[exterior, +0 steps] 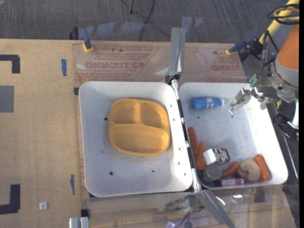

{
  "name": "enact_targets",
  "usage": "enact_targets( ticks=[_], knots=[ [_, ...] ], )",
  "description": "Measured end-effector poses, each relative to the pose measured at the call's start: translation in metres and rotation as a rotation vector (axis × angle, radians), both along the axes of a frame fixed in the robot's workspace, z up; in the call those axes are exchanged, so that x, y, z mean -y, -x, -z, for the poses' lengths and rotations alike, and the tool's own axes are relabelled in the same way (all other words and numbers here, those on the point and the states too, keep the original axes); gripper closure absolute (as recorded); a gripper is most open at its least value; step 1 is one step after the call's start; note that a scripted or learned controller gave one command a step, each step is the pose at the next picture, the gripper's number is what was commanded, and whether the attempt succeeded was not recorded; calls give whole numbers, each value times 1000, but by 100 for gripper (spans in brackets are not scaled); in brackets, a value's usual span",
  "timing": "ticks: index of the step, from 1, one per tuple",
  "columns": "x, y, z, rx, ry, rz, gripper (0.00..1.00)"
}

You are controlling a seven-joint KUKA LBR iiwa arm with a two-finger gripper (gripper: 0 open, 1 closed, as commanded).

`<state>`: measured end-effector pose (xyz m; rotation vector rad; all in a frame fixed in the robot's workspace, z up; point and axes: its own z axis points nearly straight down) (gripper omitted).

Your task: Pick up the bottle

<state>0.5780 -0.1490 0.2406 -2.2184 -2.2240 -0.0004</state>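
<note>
camera view: the blue bottle point(206, 103) lies on its side near the far edge of the right bin point(266, 141), cap toward the end effector point(244, 98), which hovers just beside it at the bin's far right side with nothing between its fingers – whether they are spread i cannot tell. the risk i see – a round bottle lying flat may roll away if one finger touches first. clutter sits at the near edge, well apart. the left bin point(92, 141) holds a yellow tray point(139, 126).
</note>
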Motion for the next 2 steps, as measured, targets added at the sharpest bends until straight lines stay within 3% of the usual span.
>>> enact_targets(
  ticks=[1,2],
  knots=[
    [-51,-63,86,1,0,98,0],
    [-25,-62,155,-6,-1,112,0]
  ],
)
